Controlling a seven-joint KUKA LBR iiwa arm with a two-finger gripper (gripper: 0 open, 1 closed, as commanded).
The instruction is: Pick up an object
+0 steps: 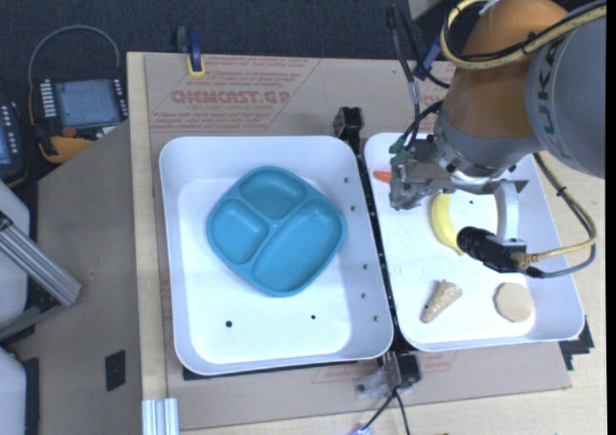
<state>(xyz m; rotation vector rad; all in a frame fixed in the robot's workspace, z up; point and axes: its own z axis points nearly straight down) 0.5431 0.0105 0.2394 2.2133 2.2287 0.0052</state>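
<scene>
banana [444,222] lies in the right bin [553,322], just beside our pincer [409,185], partly hidden by the arm [500,77]; we cannot tell the pincer's state. we count one cone-shaped piece [442,301], one round cookie [513,302] and an orange sliver [382,176], mostly covered. one blue divided plate [276,230] sits in the left bin [192,327] on the counter [144,183].

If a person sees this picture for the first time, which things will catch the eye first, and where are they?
The blue plate with three compartments stands out most, lying in the middle of the left bin. Next is the big grey and orange arm, reaching in from the upper right over the right bin, with its pincer low near the bin's upper left part. Beside it lies a yellow banana, and nearer the front edge a cone and a round cookie.
</scene>
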